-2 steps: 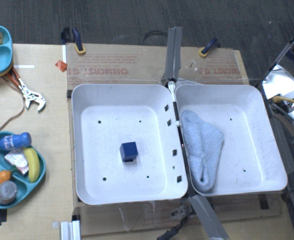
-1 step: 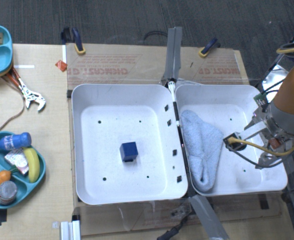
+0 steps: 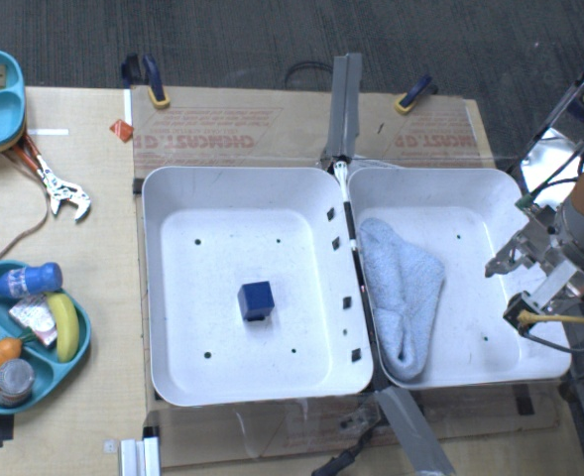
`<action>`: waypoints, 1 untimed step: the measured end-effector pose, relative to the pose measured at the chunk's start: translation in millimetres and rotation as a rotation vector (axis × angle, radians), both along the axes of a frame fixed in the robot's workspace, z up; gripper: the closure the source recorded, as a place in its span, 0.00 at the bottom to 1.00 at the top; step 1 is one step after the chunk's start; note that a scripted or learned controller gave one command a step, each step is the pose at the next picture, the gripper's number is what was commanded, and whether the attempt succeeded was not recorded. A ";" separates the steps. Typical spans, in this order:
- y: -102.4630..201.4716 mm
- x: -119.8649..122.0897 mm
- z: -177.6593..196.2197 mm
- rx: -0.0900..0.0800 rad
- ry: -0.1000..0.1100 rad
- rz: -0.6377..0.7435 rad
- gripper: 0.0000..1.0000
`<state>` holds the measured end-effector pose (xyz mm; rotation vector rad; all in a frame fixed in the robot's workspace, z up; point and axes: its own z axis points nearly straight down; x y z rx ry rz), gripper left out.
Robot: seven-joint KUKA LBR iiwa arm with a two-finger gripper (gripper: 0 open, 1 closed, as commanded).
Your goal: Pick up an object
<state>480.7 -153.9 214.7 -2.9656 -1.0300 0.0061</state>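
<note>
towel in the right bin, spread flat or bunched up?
Bunched. The towel lies as a crumpled, folded strip along the left side of the right bin, with visible creases and bare bin floor to its right.

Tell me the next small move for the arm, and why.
Probably shift the pincer toward the grey towel and lower onto it. The pincer sits at the outer edge of the right bin with nothing between its fingers, and the crumpled towel is the nearest thing to grasp; the blue cube lies farther off in the left bin.
</note>
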 end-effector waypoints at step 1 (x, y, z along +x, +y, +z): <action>-38.9 -3.8 29.7 -0.003 0.000 -0.339 0.00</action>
